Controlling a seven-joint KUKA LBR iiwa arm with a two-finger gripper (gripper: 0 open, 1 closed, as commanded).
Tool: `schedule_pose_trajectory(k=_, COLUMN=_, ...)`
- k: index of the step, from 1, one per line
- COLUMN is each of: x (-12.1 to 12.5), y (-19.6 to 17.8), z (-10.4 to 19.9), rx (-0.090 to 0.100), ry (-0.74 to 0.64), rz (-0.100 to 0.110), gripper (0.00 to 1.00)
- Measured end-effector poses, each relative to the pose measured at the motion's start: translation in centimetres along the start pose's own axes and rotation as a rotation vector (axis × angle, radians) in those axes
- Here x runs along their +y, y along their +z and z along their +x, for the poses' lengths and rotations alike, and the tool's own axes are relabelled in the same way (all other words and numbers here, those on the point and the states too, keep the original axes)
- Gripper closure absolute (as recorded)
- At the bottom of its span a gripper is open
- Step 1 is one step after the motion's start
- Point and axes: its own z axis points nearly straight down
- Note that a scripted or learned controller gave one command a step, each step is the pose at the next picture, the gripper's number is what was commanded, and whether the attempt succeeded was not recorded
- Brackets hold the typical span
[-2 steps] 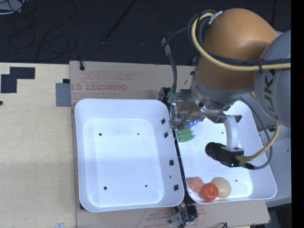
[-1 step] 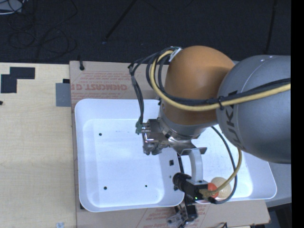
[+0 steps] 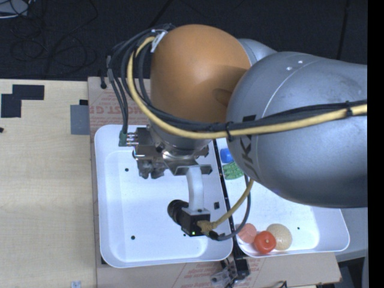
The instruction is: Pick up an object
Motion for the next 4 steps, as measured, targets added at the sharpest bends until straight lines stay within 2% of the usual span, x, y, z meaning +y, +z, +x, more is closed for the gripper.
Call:
schedule_pose_trajectory(k=1, x=11.1, y=-7.6, z=-0.3, rx=0.000, ry=0.009, rz=-0.008, gripper=1.00)
schedule_pose_trajectory(k=2, x=9.6, y=1.2, z=-0.2, rx=-0.006, ry=0.007, rz=0.014, gripper=1.00)
schedule_pose_trajectory(k=3, x=1.8, y=6.4, z=-0.2, rx=-0.006, ry=0.005, rz=0.016, gripper=1.00)
schedule_pose_trajectory(k=4, x=7.7, y=1.3, z=-4.4, rx=-0.003, ry=0.012, rz=-0.001, gripper=1.00)
